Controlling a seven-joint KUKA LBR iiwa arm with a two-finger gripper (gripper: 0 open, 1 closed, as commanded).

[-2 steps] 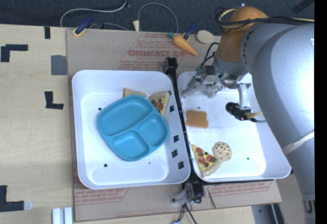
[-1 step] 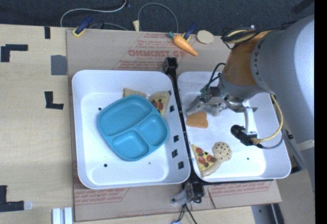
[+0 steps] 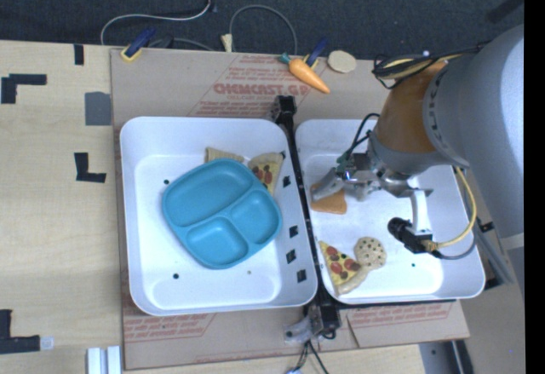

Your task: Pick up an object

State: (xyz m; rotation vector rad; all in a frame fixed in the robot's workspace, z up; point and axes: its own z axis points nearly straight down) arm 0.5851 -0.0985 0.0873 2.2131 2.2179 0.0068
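Cardboard (image 3: 170, 83) underlies two white bins (image 3: 140, 219) on my wooden bench (image 3: 51, 219); my pincer (image 3: 330, 185) touches an orange wedge (image 3: 330, 204), grip unreadable.

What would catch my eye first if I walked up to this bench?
Probably the blue tray, lying at a slant in the left bin. Next, the big grey arm reaching into the right bin, its pincer down by an orange wedge. A toy carrot lies on the board behind the bins.
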